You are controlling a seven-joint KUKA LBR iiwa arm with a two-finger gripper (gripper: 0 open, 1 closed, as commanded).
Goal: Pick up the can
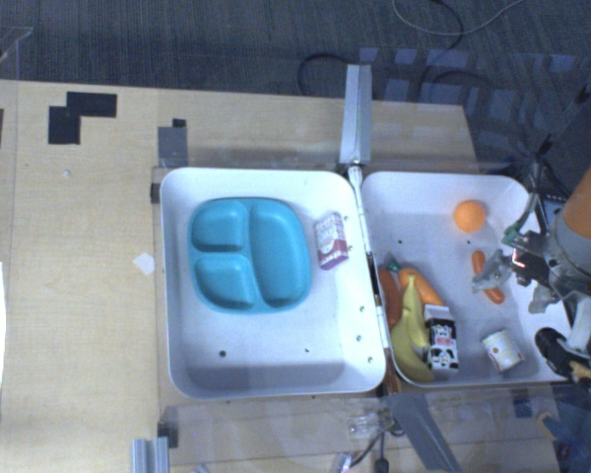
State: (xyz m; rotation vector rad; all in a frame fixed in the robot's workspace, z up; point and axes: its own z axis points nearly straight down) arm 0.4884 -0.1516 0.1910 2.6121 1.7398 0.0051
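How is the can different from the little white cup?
The can lies in the left bin, beside the blue plate; the white cup sits in the right bin, near the claw. The can has a reddish printed label, while the cup is plain white. Both are small and tipped over.

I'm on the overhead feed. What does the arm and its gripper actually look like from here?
At the right edge, the arm shows an orange band above a grey wrist. Below it, the gripper is a cluster of grey and black metal parts with a small red light and thin dark cables.
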